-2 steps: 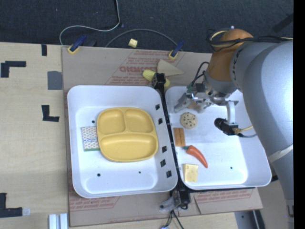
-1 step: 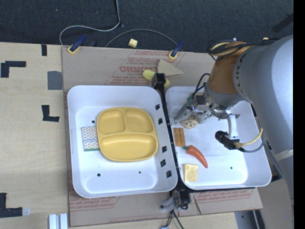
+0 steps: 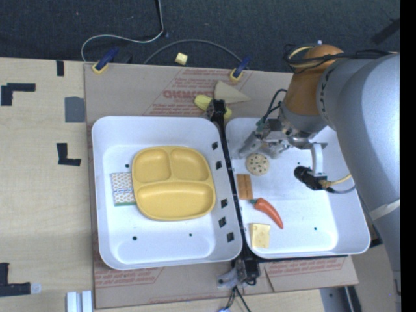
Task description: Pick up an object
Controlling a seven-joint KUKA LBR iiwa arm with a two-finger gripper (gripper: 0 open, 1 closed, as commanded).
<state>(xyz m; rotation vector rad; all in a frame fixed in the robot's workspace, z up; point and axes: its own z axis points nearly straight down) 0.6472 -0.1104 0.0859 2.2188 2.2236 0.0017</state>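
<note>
Arm [image 3: 351, 103] reaches in from the right, orange band above the wrist, gripper [image 3: 260, 145] low over the upper-left part of the right bin [image 3: 325, 236]. Its metal tip sits just above and touching, or nearly touching, a round cookie-like disc [image 3: 258, 164] with dark spots; contact can't be confirmed from this angle. How far the hand is open can't be told, and nothing is visibly clamped in it. Other items in the right bin, along its left side: a small brown cracker-like rectangle [image 3: 244, 186] just below-left of the disc, an orange carrot or pepper toy [image 3: 268, 212] with a green stem lying diagonally below that, and a pale yellow cheese-like square [image 3: 260, 234] near the bin's lower-left corner. A black cable fitting [image 3: 311, 177] hangs off the wrist over the bin's middle. Left bin [image 3: 107, 239] holds a yellow three-compartment plate [image 3: 173, 182], with a small patterned sponge-like block [image 3: 121, 188] touching the plate's left edge.
</note>
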